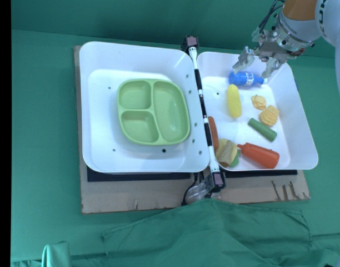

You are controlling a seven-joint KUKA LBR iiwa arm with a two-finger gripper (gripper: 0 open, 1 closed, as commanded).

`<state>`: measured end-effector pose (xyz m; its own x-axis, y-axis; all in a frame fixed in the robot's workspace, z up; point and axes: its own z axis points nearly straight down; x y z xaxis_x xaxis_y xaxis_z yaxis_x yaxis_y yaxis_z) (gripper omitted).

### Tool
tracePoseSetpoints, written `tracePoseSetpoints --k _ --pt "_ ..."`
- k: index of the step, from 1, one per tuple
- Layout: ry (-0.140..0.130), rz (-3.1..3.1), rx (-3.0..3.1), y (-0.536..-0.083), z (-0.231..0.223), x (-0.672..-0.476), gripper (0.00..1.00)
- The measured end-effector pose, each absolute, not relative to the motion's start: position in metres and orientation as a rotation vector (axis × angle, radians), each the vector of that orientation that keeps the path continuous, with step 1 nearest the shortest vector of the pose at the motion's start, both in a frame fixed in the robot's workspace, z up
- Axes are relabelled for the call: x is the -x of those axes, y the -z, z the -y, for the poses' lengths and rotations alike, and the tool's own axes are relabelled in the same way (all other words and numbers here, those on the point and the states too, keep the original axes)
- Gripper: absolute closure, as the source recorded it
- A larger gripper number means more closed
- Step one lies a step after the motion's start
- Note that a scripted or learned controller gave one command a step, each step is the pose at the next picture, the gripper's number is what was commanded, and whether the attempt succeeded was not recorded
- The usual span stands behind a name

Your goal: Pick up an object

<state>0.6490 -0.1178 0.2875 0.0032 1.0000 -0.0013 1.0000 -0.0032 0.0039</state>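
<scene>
**End effector spread over the blue bottle in the right bin**

On the table (48, 121) there are two white bins. The left bin (103, 60) holds one green plate (153, 112) with three compartments. The right bin (295, 121) holds seven toys: one blue bottle (246, 79), one corn cob (233, 100), two small yellow-orange pieces (259, 101) (269, 115), one green stick (262, 129), one red bottle (260, 154) and one sandwich (228, 152). One reddish sausage (213, 129) lies beside the divider.

The arm comes from the upper right, wrist tilted down. The end effector (256, 62) hangs just above the blue bottle at the bin's far edge, fingers spread apart, holding nothing.
</scene>
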Motion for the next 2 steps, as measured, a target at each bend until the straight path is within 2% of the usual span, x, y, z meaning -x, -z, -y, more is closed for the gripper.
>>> tracePoseSetpoints --k 1,2 --pt "0.008 -2.22 -2.231 -0.202 0.108 -0.59 0.0" --pt "-0.007 -2.207 -2.223 -0.22 0.11 -0.595 1.0"
